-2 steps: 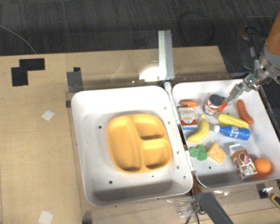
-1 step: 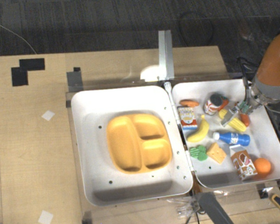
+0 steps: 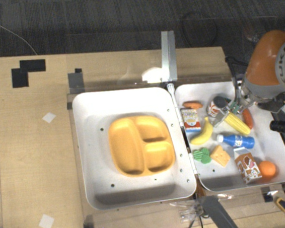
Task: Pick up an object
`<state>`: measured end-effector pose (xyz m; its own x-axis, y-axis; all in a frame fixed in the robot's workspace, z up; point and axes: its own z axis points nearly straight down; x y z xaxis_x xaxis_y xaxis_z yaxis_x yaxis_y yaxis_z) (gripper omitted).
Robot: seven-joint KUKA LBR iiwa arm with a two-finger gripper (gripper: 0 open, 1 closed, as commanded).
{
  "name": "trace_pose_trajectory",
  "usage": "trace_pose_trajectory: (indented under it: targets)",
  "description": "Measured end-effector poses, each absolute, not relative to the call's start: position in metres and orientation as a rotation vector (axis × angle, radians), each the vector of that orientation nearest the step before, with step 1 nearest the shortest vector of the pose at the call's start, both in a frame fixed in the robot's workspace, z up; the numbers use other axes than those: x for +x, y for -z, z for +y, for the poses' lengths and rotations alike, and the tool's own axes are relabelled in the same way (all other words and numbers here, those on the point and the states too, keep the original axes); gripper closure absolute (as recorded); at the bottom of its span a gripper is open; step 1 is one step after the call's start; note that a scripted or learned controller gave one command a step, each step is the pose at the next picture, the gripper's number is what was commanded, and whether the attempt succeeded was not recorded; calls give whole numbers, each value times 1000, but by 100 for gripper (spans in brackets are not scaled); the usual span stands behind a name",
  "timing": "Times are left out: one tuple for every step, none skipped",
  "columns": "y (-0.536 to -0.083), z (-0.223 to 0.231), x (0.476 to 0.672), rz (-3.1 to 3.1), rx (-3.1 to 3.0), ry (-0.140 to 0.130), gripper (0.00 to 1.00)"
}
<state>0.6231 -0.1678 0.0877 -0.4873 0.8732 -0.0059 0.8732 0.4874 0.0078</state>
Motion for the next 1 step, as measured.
trace_pose_trajectory:
  targets:
    - [-90,-142,666,2484,1949,15,0]
